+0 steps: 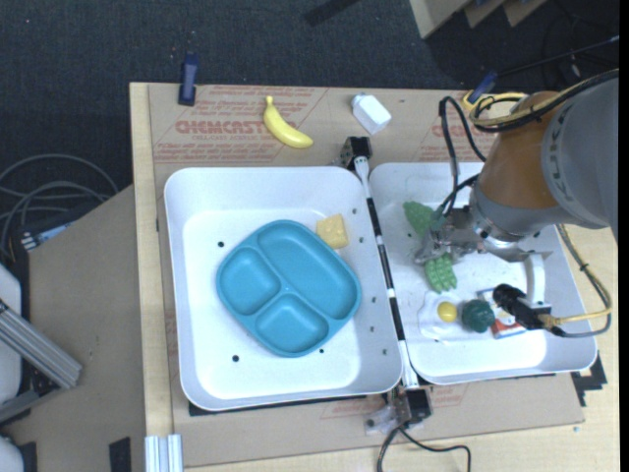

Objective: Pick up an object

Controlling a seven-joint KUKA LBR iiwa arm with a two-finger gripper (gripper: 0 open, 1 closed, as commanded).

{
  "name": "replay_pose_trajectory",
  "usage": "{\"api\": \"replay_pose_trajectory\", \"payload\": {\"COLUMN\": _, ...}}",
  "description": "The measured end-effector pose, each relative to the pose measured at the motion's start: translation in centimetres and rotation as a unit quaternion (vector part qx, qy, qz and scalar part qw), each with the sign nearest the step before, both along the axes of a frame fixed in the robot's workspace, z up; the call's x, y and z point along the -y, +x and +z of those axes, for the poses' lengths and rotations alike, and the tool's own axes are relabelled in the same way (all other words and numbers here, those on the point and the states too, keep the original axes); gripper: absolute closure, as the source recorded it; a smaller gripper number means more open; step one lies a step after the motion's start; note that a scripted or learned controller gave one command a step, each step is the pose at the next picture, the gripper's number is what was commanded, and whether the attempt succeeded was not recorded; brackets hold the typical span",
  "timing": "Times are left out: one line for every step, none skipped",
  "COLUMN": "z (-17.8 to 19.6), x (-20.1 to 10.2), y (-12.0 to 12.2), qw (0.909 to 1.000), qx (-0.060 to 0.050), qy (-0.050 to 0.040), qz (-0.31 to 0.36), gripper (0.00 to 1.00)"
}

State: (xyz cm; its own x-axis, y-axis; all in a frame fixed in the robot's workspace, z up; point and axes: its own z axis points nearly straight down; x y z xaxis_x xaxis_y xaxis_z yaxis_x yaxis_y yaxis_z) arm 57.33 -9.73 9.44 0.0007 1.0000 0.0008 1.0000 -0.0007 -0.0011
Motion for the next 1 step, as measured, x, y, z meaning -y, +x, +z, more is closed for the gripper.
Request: {"api": "replay_pose_trajectory", "payload": {"z": 9.09, "x": -7.43, "y": 2.65, "qw": 1.0000, "qx": 0.001, "qy": 0.0001, "qz": 0.001, "gripper": 1.00}}
